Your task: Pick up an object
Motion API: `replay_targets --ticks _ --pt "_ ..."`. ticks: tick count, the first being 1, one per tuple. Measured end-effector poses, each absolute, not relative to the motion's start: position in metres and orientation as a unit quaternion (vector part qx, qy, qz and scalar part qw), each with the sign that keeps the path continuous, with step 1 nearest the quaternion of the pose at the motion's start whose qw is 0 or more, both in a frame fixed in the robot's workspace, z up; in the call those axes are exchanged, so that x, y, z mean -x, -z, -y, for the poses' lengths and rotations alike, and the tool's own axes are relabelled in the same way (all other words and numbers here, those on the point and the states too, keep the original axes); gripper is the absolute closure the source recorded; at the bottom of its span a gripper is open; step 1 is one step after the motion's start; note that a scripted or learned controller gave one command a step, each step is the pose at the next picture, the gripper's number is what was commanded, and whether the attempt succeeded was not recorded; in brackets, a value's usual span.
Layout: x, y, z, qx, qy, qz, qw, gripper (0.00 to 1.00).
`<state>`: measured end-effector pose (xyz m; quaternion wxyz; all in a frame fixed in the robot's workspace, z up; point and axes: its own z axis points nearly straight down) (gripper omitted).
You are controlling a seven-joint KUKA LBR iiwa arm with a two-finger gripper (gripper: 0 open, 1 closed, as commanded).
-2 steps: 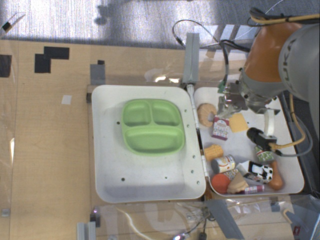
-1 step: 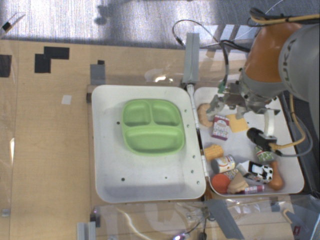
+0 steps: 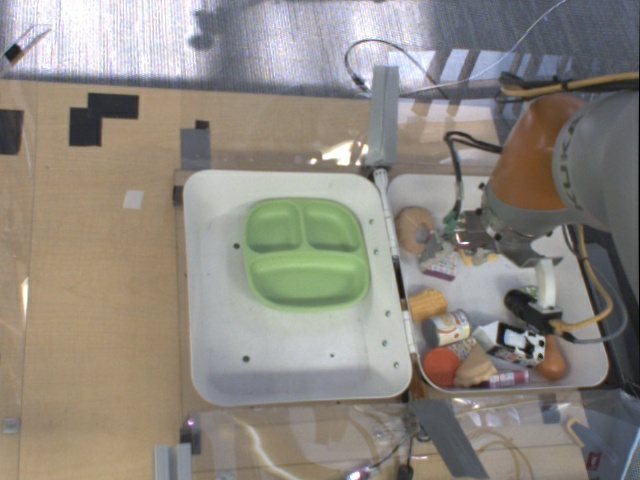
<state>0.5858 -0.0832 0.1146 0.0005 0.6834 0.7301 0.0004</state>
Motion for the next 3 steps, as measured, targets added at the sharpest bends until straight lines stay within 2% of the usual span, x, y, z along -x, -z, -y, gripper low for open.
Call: replay_targets --ticks 1,2,3 --pt "-0.600 -0.090 0.089 -0.683 -0.0041 -0.731 0.004 0.00" --pt "-0.602 -0.101 0.088 -0.682 -0.0064 -0.731 0.006 1.00" --pt "-0.651 -0.187 0.037 -0.692 -0.0023 -0.722 0.003 1.00"
